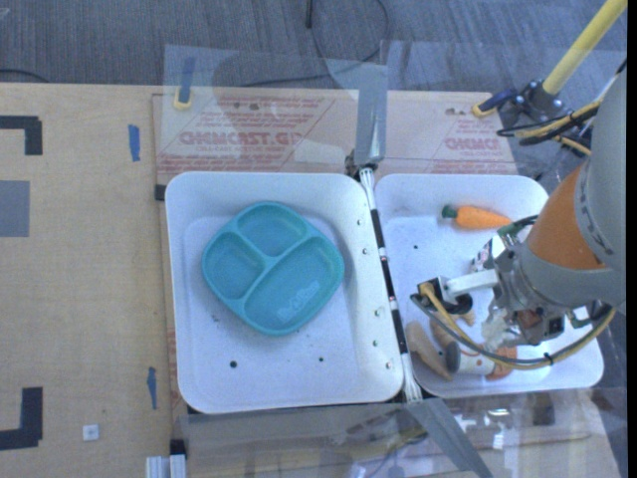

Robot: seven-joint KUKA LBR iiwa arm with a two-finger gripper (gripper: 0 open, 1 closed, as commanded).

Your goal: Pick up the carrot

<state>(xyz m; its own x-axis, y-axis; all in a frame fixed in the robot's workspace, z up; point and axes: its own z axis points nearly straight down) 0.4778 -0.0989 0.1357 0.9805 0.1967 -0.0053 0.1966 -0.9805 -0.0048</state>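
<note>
Carrot (481, 217) lies in the right bin (418, 192), near its far wall, with its long axis running left to right across the camera view: green stem end at left, orange body tapering to the right. The gripper (513, 322) hangs low over the bin's near half, well apart from the carrot, amid cables and what may be other small items. Whether it is spread or closed cannot be told. The step in hand looks like the approach; next it must travel toward the far wall and straddle the carrot across its width.
</note>
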